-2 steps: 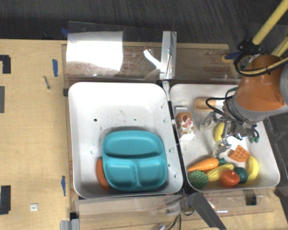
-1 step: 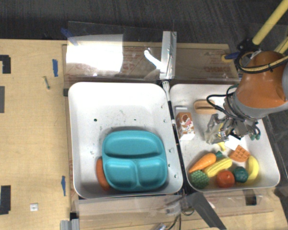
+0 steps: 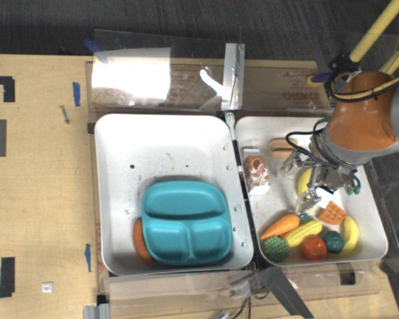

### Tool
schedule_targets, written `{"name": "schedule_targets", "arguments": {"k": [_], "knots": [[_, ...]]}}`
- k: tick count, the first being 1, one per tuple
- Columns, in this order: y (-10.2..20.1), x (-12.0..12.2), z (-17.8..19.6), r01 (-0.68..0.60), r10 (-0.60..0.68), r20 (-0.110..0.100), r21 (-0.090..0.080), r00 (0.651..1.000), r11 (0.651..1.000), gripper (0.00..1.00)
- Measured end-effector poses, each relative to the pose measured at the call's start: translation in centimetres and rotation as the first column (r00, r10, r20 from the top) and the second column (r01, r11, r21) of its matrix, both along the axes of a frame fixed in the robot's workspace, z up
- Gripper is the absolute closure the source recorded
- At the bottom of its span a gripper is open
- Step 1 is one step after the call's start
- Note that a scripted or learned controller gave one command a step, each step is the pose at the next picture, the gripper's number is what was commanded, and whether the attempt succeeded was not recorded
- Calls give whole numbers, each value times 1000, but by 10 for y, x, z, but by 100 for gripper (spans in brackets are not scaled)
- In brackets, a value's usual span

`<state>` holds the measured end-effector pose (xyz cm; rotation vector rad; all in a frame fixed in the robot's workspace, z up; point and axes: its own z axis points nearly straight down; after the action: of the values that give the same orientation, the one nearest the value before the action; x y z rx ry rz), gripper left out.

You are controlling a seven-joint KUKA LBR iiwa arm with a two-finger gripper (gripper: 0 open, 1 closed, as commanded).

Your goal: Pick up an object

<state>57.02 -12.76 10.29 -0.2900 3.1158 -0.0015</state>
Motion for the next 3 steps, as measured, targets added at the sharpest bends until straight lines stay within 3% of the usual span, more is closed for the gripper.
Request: {"name": "schedule_targets", "arguments": {"k": [1,2,3], "knots": [[5,45,-15,-91,91,-5,-1,996,996,0],[-20,-5,-15,-86,86,-5,-2,996,996,0],[-19,-3,-2,-87,87,-1,-3,996,996,100]]}}
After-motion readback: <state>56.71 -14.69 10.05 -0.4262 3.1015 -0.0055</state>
